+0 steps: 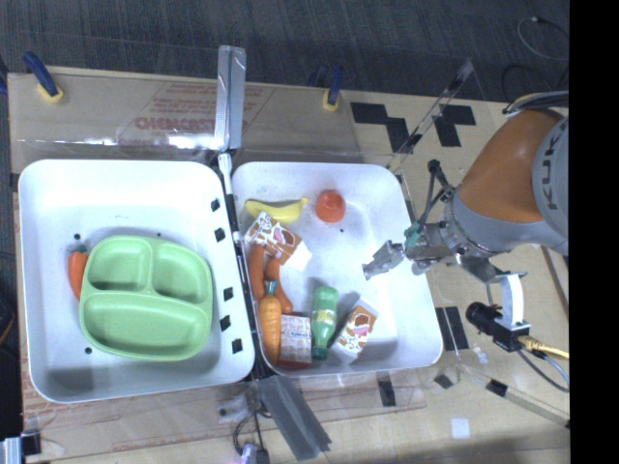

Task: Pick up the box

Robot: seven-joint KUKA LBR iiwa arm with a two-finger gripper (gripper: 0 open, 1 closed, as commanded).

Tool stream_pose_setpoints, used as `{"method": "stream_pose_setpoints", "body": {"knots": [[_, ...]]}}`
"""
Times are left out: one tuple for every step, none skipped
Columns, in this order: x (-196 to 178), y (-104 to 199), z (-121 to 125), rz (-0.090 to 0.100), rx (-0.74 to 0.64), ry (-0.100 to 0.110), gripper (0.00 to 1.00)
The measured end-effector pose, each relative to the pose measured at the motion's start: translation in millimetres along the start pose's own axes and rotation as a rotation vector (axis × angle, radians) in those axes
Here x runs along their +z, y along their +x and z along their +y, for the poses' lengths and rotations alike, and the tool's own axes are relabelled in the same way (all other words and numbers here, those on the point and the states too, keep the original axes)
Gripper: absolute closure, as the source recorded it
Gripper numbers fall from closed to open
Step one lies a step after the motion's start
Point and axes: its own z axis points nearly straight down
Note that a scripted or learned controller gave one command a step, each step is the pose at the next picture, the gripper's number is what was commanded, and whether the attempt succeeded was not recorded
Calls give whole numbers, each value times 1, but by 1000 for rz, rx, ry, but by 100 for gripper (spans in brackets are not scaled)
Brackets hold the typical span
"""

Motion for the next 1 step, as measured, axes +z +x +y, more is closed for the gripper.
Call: {"method": "stream_pose_setpoints", "body": {"knots": [[104, 56, 4, 1, -50, -1, 0]]}}
